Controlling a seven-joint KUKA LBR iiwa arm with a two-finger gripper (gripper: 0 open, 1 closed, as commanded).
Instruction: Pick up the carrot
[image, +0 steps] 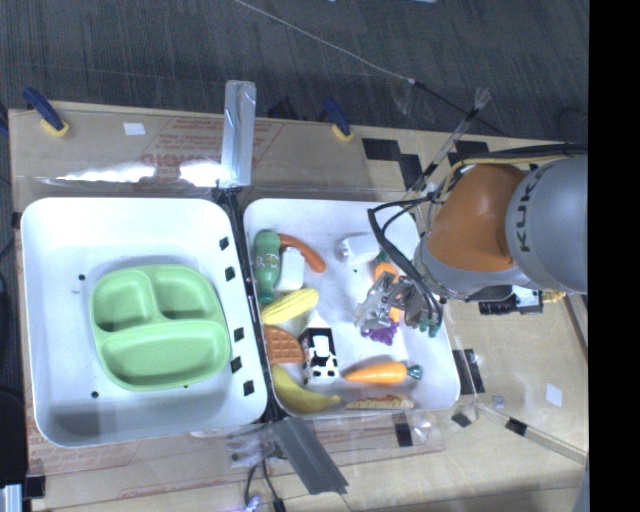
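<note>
You see the carrot (375, 373) lying near the right bin's (330, 212) front edge, the gripper (392, 305) hovering just above it, finger state indiscernible, "KU" legible on the arm (548, 225).

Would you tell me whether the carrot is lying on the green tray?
No, the carrot lies in the right bin near its front wall, while the green tray sits in the left bin.

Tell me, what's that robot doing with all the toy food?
The robot arm reaches over the right bin, its hand low among the toy food. The carrot it wants lies nearby on the bin floor, not picked up yet. The left bin holds a green tray.
</note>
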